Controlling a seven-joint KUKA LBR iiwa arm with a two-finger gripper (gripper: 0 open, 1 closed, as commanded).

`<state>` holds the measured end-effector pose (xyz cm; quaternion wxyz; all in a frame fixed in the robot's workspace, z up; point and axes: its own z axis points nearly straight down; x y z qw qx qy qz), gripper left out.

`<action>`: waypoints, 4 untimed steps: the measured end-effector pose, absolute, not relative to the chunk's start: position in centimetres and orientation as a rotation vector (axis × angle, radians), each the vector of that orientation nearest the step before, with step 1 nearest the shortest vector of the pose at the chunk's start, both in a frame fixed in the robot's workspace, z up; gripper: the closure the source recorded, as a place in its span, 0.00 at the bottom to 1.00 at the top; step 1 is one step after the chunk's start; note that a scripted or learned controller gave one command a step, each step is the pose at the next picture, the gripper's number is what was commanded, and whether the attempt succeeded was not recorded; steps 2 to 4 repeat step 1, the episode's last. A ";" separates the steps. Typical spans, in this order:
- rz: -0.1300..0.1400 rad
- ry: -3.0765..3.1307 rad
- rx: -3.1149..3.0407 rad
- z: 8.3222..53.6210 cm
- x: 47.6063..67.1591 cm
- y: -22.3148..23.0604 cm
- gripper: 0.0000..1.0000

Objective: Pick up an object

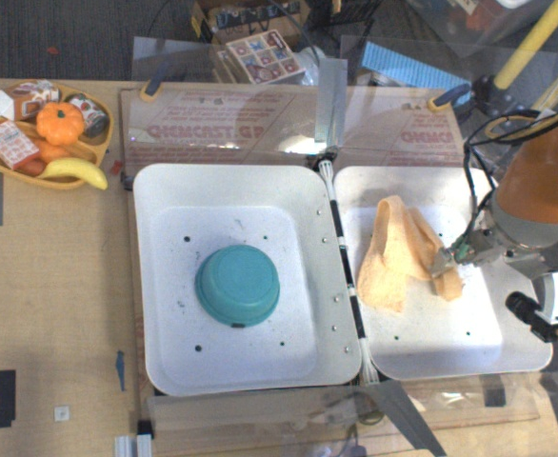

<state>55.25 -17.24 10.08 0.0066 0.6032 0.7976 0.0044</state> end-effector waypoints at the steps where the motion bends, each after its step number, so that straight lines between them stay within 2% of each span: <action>1: 0.002 2.710 1.580 19.1 57.9 -10.8 1.00; 4: 0.002 2.710 1.580 19.1 57.9 -10.8 1.00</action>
